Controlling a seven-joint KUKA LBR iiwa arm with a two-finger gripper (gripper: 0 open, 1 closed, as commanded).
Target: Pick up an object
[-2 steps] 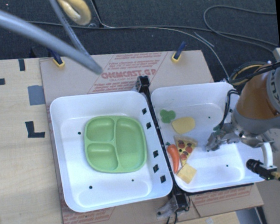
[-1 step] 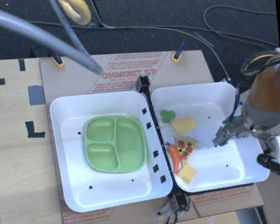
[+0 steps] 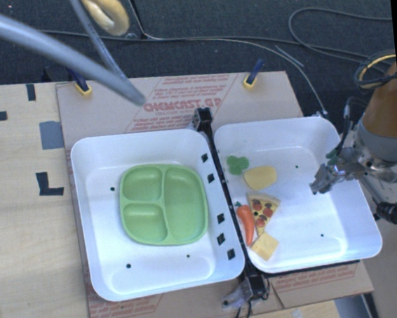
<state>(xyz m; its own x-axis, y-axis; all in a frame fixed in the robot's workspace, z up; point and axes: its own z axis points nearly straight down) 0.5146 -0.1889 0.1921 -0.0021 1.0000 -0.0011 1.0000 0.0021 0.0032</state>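
Note:
In the right bin [image 3: 334, 239], along its left side, lie several toy foods: a green leafy piece [image 3: 237, 163], a yellow potato-like piece [image 3: 260, 177], a pizza slice [image 3: 263, 206], an orange carrot [image 3: 246, 224] and a yellow cheese wedge [image 3: 265, 246]. My gripper [image 3: 323, 180] hangs over the right part of that bin, near its right wall, well apart from the foods. Nothing shows between its fingertips.
The left bin [image 3: 97, 201] holds a green divided plate [image 3: 164, 203]. A black clip strip runs along the seam between the bins [image 3: 219, 188]. Cardboard lies under both bins, and cables trail across the dark floor behind.

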